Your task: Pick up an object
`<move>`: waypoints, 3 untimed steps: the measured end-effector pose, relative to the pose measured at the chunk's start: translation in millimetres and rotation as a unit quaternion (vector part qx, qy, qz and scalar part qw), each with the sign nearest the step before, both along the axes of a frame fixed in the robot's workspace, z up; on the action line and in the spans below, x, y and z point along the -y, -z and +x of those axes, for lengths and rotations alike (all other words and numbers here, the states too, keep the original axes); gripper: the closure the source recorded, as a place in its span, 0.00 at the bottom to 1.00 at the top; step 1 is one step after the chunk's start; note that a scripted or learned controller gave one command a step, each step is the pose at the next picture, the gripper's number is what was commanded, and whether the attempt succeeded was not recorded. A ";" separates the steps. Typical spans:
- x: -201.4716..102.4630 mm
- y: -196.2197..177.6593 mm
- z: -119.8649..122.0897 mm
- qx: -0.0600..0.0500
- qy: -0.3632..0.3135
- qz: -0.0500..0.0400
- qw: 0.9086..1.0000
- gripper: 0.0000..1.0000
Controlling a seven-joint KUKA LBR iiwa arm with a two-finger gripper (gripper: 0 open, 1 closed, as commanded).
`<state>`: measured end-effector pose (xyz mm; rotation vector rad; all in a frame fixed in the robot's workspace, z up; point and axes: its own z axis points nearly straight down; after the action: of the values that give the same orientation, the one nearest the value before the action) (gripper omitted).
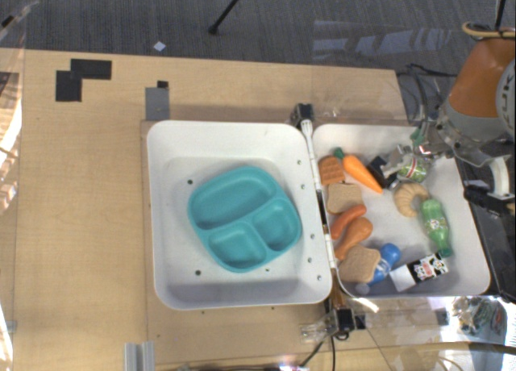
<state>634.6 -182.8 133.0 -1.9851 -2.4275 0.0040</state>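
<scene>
While the end effector (411, 164) hovers, the carrot (362, 173) points down-right.

Showed bulky rounded arm (484, 87) at right edge. Wore broad orange band across upper segment, smooth and slightly glossy. Turned pale grey below band, with curved housing and darker seam between sections. Carried dark cabling beside housing. Ended in small end effector (418, 150) of grey and black parts, with green detail near tip. Too blurred for screws or markings.
</scene>
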 end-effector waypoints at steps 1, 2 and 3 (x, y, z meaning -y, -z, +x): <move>5.8 11.3 9.1 0.017 0.029 -0.005 0.999 0.00; 14.7 24.5 16.7 0.023 0.035 0.001 0.999 0.00; 12.8 25.9 13.9 0.021 0.201 0.001 0.979 0.00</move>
<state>648.6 -195.6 107.1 -2.4556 -1.9987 -0.0434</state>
